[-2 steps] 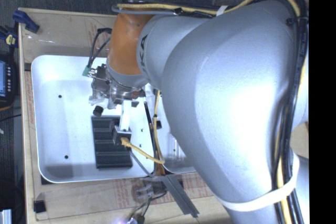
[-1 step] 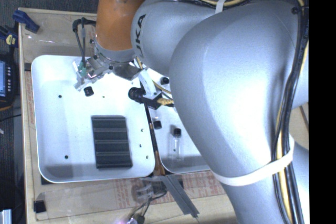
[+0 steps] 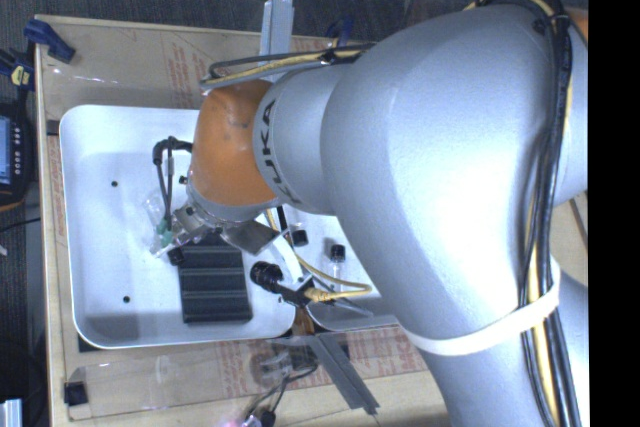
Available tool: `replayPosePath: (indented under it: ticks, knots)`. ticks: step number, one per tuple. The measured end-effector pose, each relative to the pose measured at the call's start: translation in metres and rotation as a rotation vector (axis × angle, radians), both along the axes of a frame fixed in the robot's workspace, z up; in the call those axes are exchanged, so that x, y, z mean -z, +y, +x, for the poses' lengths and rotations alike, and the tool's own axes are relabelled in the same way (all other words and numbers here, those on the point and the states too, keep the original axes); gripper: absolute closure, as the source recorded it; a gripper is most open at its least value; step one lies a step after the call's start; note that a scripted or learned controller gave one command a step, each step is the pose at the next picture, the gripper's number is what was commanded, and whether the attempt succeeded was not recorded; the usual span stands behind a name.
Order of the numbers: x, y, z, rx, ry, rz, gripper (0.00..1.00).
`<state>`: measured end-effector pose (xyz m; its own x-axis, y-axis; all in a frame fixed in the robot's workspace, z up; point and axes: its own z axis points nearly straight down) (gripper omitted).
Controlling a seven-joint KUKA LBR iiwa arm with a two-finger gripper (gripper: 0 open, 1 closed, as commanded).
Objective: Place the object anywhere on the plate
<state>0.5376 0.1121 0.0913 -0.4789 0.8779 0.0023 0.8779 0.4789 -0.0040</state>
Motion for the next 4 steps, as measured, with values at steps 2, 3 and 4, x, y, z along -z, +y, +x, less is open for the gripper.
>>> replayPosePath:
  ticks: [2, 3, 4]
  knots:
    - [-0.126, 0.074, 0.1, 0.906, -0.001, -0.002, 1.0]
    - [-0.172, 0.107, 0.118, 0.779, -0.001, -0.003, 1.0]
    - [-0.244, 0.109, 0.118, 0.565, -0.003, 0.001, 1.0]
